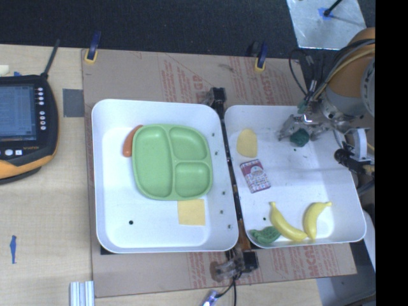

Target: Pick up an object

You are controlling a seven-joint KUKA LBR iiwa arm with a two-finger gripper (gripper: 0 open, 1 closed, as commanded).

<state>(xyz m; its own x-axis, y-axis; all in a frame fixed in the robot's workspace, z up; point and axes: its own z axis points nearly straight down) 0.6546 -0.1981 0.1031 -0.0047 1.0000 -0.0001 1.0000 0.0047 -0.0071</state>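
Gripper [299, 131], fingers closed on a dark green object [299, 138] too small to judge its axis, over the right bin [347, 190].

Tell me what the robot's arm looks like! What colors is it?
The arm is grey and rounded, with a big orange band above the wrist. Thin black cables loop beside it down to the gripper, a small piece of silvery metal and dark parts with something dark green at its tip, over the right white bin.
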